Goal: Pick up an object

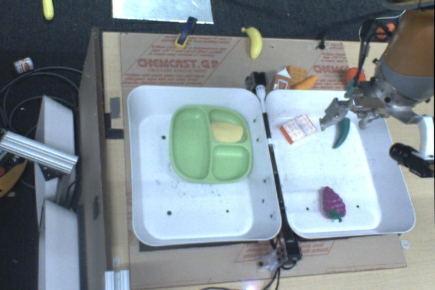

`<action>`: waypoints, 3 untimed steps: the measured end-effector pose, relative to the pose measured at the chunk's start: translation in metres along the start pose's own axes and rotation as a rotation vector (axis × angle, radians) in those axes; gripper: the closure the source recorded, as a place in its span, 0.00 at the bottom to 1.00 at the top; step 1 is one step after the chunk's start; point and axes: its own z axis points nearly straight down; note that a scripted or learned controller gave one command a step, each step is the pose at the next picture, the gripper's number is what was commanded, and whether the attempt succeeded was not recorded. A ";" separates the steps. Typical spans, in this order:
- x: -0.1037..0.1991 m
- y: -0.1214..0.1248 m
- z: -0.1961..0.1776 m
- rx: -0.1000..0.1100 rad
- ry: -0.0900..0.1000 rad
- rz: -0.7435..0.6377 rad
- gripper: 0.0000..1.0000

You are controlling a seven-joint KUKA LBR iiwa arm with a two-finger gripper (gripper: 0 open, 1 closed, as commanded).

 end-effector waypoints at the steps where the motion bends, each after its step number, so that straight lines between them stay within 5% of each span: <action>1: -0.024 -0.063 0.089 0.007 0.002 0.005 0.00; 2: -0.040 -0.068 0.196 0.002 0.001 0.005 0.00; 3: -0.069 -0.004 0.109 -0.008 -0.004 -0.002 0.00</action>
